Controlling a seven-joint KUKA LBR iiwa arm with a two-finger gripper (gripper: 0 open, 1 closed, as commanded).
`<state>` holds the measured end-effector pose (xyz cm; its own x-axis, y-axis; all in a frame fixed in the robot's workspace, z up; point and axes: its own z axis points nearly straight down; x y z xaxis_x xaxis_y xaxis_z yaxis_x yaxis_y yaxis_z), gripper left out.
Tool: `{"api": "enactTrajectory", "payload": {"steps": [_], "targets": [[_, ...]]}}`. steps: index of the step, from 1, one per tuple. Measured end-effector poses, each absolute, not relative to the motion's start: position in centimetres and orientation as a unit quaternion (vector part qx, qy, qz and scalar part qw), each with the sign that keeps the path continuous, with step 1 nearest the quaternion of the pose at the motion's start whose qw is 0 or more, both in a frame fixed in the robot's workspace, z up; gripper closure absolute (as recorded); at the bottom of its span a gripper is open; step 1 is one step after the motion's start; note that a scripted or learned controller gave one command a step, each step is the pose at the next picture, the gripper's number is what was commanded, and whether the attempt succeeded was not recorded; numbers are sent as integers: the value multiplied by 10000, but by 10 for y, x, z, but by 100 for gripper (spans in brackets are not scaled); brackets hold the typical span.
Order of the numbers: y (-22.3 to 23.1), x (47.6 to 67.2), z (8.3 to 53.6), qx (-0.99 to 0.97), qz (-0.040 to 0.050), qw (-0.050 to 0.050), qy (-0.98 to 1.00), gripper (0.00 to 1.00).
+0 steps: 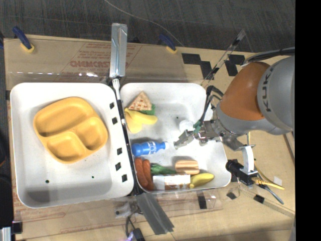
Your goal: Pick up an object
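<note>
left of claw (186, 137), blue bottle (148, 147)

Grey arm (278, 97) with orange band (246, 92), black cables.

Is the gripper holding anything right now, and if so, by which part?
Nothing visible is held. The gripper hangs over a bare part of the right bin, apart from the blue bottle and hot dog.

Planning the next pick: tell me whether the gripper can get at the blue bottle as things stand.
Probably yes. The gripper hangs over the right bin, just right of the blue bottle, with bare bin floor between them and nothing lying on the bottle.
</note>
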<state>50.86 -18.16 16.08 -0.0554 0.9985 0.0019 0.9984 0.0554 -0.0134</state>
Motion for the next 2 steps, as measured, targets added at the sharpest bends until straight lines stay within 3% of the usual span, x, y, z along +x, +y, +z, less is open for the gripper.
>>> {"api": "enactTrajectory", "payload": {"steps": [1, 2], "targets": [[-115, 531, 104, -7262, 14, 21, -6875, 0], [-99, 509, 90, -6395, 1, 14, -7688, 0]]}}
